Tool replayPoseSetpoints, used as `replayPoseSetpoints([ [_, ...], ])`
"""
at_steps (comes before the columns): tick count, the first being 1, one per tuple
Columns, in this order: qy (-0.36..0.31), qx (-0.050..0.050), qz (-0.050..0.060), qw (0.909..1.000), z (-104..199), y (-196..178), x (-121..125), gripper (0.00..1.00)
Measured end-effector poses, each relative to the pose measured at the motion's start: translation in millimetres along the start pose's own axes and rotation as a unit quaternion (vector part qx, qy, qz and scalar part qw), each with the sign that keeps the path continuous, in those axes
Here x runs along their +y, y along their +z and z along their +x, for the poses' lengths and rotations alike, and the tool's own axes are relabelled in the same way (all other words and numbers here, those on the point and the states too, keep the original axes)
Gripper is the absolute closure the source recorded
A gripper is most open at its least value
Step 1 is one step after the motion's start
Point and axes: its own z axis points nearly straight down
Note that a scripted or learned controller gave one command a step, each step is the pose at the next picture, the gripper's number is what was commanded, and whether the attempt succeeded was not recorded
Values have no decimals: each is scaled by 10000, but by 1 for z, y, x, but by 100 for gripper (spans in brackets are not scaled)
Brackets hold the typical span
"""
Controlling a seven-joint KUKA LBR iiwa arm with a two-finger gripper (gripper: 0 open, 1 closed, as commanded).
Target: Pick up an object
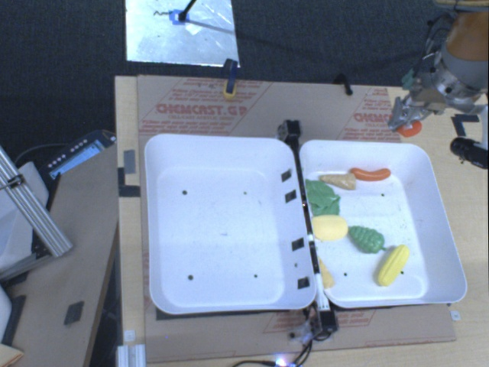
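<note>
Corn [393,264] sits by right bin [447,228] near edge, sausage [370,174] at far edge. Gripper [400,121] hovers past the far rim, jaw state unclear. Approach step; next call: descend over one toy

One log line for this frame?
gripper: above right bin's far rim, small orange-red object at fingertips | right white bin: plastic food items | grasp: unconfirmed

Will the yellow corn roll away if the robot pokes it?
Probably a little. The yellow corn looks rounded and long, so a sideways push would likely roll it, while an endwise push would more likely slide it. It looks like a small plastic toy, so it is probably light and stiff. The right bin has raised walls that should stop it.
</note>
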Motion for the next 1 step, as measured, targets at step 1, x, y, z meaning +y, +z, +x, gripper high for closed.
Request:
replayPoseSetpoints([
  [1,40,41,165,9998,17,68,-101,100],
])
